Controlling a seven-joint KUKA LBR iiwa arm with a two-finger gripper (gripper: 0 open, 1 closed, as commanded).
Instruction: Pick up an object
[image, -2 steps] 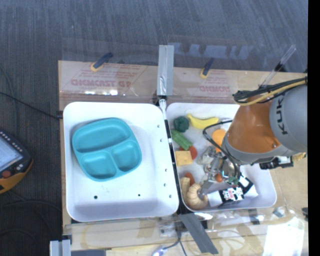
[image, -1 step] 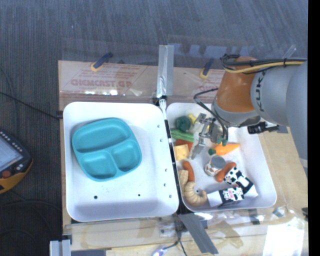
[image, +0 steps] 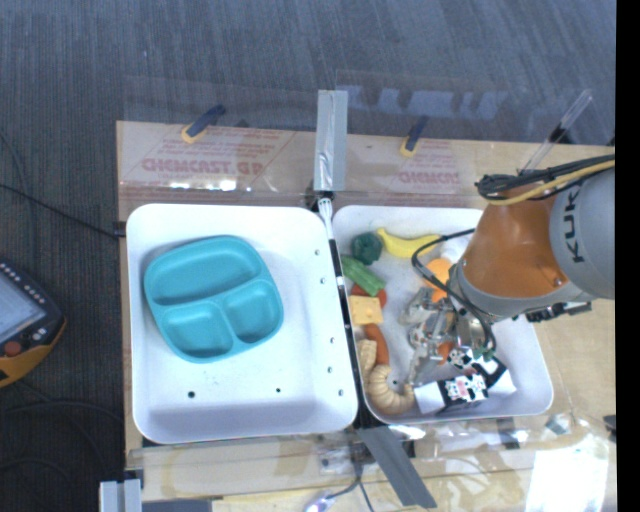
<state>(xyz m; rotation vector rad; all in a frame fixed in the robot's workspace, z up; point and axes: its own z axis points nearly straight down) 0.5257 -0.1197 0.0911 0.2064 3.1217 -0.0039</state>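
From my remote station the scene reads evenly and brightly lit from above. The two white bins (image: 300, 420) verge on overexposure, their rims pale and low in contrast. Soft shadow lies beneath the teal divided tray (image: 212, 296) and under the arm (image: 520, 255). Glare streaks the clear plastic sheeting (image: 460, 105) at the counter's far edge. Focus is slightly soft throughout; small items blur near the wrist.

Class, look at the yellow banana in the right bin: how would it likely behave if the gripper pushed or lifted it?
The banana looks like smooth, glossy toy food, so probably stiff, light and slippery. Its curved shape may let it pivot or rock when pushed. It lies by the bin wall, which could hinder a grasp.
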